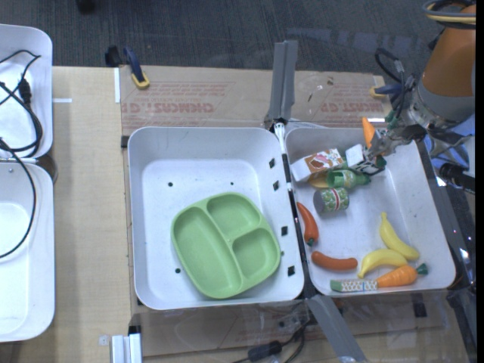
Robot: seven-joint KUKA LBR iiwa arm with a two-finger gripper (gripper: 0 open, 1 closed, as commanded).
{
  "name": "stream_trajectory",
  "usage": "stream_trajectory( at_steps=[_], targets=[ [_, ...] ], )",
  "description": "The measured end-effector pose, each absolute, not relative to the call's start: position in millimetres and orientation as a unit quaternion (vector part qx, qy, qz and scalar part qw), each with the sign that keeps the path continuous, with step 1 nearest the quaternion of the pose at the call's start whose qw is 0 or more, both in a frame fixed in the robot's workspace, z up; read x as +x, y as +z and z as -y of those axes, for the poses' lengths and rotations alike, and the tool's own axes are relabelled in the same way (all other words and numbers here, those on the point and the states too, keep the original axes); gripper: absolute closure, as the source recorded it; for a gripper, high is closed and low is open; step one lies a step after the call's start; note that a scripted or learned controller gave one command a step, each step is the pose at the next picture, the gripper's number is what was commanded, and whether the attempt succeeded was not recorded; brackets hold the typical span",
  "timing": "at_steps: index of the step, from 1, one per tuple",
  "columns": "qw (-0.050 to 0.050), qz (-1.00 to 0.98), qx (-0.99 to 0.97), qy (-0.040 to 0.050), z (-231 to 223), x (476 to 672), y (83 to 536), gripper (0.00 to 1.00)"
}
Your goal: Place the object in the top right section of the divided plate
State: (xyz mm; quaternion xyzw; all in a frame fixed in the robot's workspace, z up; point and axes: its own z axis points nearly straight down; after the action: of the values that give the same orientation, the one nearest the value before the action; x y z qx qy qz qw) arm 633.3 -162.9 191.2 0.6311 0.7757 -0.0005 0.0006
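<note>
Green and smooth, the moulded plastic divided plate (225,244) sits in the left bin (151,153), well to the left of the claw (376,153) and across the bins' shared wall. The claw hangs low at the far edge of the right bin (435,225), just beside a green bottle (348,178) and a printed packet (324,161); how far it is open cannot be told. Nearer than it lie a small can (333,200), two glossy curved bananas (389,248), a carrot (397,276) and two sausages (321,244).
</note>
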Motion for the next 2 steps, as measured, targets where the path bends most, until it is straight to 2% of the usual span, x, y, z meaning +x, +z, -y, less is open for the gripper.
stream_trajectory(
  at_steps=[1, 2],
  targets=[
    [0.0, -0.714, 0.7, -0.001, 70, 585.2, 191, 1.0],
    [-0.001, -0.824, 0.567, -0.0009, 24, 518.2, 191, 1.0]
  ],
)
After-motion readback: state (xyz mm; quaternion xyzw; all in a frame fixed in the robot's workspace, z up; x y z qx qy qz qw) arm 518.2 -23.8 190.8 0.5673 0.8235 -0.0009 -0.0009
